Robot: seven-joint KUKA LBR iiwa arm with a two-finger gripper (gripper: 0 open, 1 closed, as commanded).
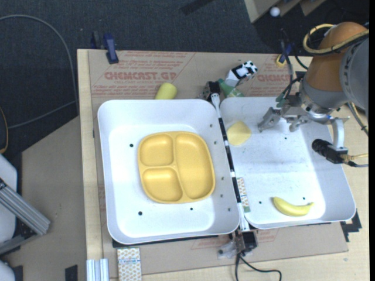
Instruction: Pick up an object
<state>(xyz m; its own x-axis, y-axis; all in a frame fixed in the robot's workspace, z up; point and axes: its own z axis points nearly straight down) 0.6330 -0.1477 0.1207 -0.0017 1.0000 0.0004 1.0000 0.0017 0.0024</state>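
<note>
In the right bin [328, 215], a pale yellow rounded object [238, 133] rests against the left wall. A small banana [292, 206] lies near the front edge. My gripper [278, 123] hangs over the far part of this bin, to the right of the pale object and apart from it. Its two grey fingers [265, 122] stand spread, and nothing shows between them. In the left bin [114, 157] sits a yellow divided plate [176, 167].
A yellow cylinder [166, 91] lies on the bench behind the left bin. Beside it are a black-and-white toy [242, 71] and a blue clamp [109, 47]. A black fitting on the arm [327, 150] overhangs the right bin's right side.
</note>
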